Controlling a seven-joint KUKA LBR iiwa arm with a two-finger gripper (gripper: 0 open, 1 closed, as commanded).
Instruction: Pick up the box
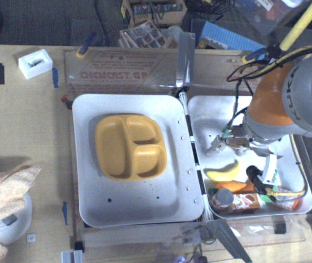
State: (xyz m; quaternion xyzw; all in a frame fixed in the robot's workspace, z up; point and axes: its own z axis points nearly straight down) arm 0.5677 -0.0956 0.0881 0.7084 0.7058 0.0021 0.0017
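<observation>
Though near the pincer, the box lies apart, lower in view.

**A:** How is the bench laid out?

**B:** There are two bins side by side. In the left bin lies a divided plate, toward the far left corner.

**A:** And the right bin?

**B:** My gripper is over its middle. The banana lies just in front of my gripper, and the box is in front of the banana, along the near wall.
</observation>
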